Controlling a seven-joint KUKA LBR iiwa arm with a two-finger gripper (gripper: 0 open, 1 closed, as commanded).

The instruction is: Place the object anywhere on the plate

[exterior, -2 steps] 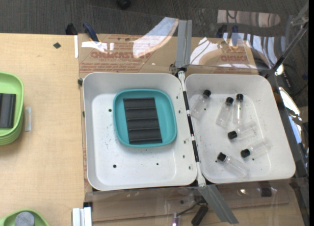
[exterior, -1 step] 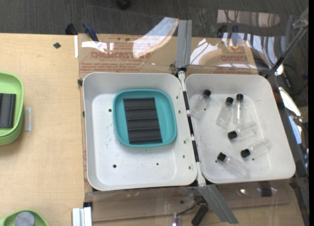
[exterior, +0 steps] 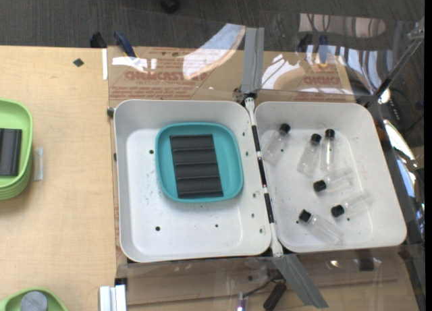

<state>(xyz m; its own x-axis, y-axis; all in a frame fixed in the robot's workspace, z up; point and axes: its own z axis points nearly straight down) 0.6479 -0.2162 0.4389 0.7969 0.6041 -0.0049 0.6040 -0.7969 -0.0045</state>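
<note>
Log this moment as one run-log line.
stage: not started | teal plate: left bin, holding dark ridged block | clear vials: six, right bin

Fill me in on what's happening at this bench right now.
Nothing is being handled at this moment. Two white bins sit side by side: the left bin holds a teal plate with a dark ridged block lying on it, and the right bin holds six small clear bottles with black caps, scattered and mostly lying down. None of the bottles is on the plate yet, so the placing has not been done.
</note>
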